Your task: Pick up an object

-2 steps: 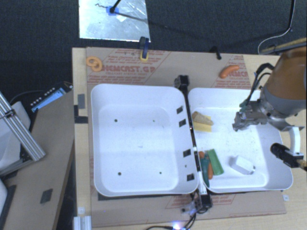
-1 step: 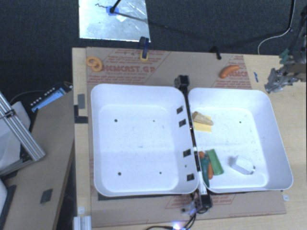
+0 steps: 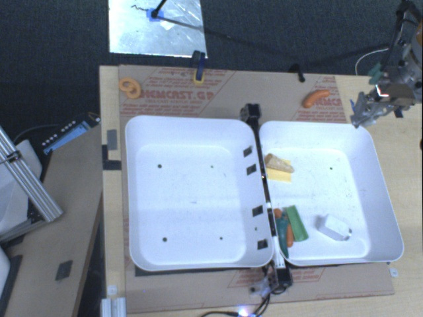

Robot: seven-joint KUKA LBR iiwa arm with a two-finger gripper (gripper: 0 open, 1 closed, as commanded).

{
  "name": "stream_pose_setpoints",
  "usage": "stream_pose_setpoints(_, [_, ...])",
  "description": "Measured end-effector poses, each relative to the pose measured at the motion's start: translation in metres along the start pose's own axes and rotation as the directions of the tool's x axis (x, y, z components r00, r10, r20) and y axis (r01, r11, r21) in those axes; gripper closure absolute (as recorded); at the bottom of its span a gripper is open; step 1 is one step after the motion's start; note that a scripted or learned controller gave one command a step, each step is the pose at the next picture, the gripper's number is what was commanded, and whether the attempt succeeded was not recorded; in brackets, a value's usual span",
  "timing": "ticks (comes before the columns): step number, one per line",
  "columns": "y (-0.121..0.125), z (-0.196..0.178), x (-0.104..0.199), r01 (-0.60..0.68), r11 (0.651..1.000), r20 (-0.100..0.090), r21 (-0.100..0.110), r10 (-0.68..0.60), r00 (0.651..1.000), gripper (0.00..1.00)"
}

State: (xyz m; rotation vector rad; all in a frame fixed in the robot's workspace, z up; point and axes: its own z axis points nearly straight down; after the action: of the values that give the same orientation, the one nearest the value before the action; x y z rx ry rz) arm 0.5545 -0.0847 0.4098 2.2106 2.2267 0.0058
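Over at the right edge, the grey two-finger gripper (image 3: 371, 109) is hanging just beyond the right white bin's (image 3: 377, 164) far corner, well apart from the pale yellow wedge (image 3: 278, 167), green block (image 3: 295, 222) and white block (image 3: 333, 228) lying inside it.
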Motion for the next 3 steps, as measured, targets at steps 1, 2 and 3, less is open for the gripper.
stream_pose_setpoints(1, [0.000, -0.003, 0.019, -0.002, 1.000, 0.001, 0.002, 0.002, 1.000, 1.00])
stream_pose_setpoints(2, [-0.011, -0.010, 0.059, 0.000, 1.000, -0.001, 0.002, 0.000, 1.000, 1.00])
stream_pose_setpoints(3, [-0.029, -0.015, 0.106, 0.002, 1.000, -0.002, 0.003, -0.002, 1.000, 1.00])
